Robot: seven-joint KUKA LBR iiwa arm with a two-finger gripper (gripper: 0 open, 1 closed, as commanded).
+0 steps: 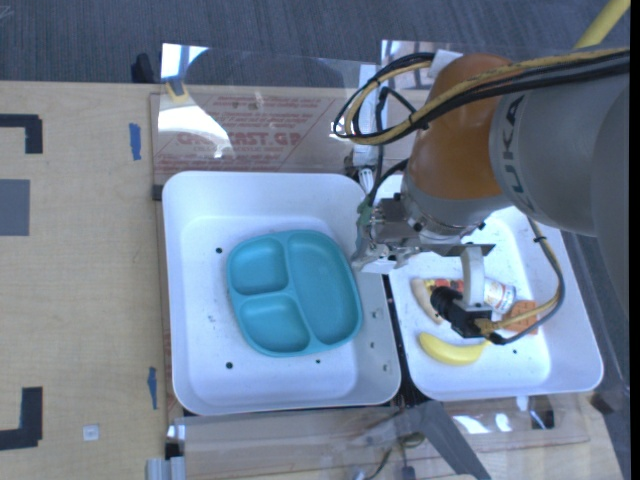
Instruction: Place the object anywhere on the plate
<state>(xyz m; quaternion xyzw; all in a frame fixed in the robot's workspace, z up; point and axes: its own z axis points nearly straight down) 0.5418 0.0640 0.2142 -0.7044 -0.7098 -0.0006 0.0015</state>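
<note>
Best guess for the object is the yellow banana (451, 349). It lies well to the right of the plate (293, 291), down in the right bin (570, 358), so nothing's been delivered yet. It's small, curved, plain yellow and lying flat, so it should pinch easily. The teal plate has three compartments, all bare, and sits in the left bin (190, 268) waiting for it. The claw (383, 251) hangs just right of the plate, about over the wall between the bins. Honestly can't tell if it's open or closed from here. There's also a little can (497, 295) further right of the plate.
</note>
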